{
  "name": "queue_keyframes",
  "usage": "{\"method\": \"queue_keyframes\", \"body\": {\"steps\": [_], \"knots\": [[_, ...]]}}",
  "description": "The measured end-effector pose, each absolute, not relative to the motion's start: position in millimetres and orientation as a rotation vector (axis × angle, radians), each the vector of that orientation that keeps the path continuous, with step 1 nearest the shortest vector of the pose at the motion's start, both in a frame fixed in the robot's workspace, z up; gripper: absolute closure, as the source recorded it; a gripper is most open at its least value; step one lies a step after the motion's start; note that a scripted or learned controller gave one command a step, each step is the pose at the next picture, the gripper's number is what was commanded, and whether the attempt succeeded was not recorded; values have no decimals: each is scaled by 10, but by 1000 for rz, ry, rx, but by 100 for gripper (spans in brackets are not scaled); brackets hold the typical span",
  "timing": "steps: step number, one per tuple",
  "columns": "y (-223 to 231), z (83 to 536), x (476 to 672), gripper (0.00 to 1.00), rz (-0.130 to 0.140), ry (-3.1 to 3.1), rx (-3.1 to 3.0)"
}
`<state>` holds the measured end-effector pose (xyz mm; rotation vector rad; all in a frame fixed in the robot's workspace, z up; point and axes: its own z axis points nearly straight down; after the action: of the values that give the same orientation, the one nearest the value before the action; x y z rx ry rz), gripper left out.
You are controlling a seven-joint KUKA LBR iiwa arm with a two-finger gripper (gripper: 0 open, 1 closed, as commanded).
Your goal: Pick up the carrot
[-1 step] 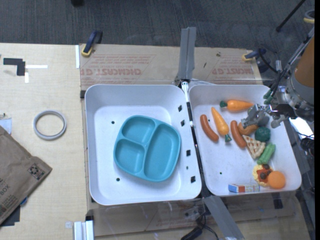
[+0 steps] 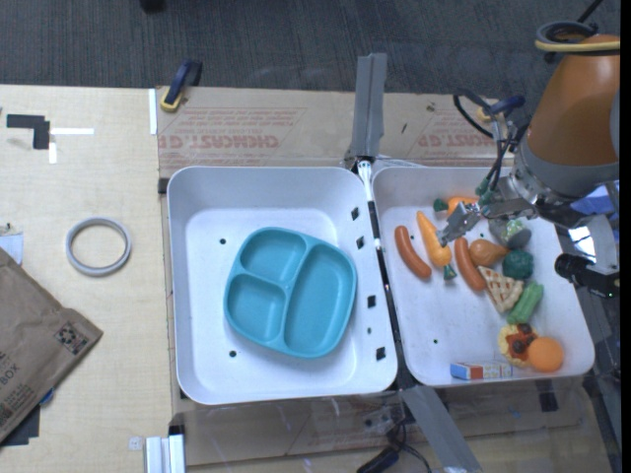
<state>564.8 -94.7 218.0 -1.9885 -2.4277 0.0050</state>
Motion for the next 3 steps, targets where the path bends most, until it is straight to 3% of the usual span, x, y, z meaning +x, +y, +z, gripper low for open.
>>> {"method": "queue_keyframes", "body": {"steps": [1, 2, 3], "knots": [[-1221, 1121, 6043, 0, 3, -2572, -1798], [-1118, 896, 6252, 0, 2, -2528, -1863], [-1134, 971, 6255, 100, 2, -2524, -1868]]}}
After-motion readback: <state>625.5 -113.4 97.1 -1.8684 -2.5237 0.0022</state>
